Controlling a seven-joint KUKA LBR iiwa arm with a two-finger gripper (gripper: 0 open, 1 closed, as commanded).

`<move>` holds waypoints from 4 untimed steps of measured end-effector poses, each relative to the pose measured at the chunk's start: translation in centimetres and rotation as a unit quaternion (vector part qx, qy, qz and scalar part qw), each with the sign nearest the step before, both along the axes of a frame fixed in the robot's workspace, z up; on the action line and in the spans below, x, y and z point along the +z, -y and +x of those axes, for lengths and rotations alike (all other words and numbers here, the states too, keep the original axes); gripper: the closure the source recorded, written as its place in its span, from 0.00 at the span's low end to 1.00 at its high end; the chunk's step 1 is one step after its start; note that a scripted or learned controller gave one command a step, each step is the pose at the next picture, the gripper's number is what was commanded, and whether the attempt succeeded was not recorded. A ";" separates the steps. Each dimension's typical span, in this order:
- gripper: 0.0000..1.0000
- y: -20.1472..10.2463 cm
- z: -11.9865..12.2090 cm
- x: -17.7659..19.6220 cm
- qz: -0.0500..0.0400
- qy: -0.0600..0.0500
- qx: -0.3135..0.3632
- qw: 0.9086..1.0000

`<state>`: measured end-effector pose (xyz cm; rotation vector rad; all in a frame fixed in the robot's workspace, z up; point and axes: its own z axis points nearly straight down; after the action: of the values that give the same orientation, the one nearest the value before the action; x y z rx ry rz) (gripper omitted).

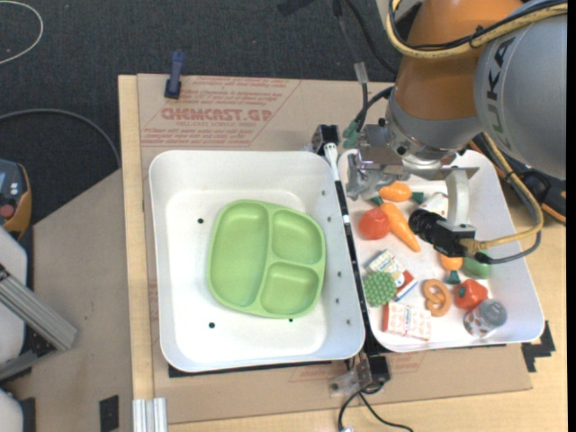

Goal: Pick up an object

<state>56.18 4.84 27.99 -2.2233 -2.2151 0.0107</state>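
Right white bin (493, 192) holds a carrot (402, 226); it lies just beside the claw (358, 183).

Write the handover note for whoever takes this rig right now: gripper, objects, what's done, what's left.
Gripper: low over the top end of the right bin, next to a small orange piece. A grasp cannot be confirmed from this view.
Objects: carrot, red tomato, pretzel, green waffle piece and other small toys lie in the right bin. The left bin holds a green divided plate.
Done: nothing is visibly lifted.
Left: grasp one object and raise it out of the bin.
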 end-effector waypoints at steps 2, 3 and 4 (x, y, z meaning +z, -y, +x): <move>1.00 -14.5 -7.7 11.5 0.005 0.009 0.006 1.000; 1.00 -17.2 0.0 -1.9 -0.001 0.000 0.002 1.000; 1.00 -17.6 3.4 15.4 0.005 0.014 0.003 1.000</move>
<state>59.56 22.46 43.36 -2.2266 -2.2307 -0.0322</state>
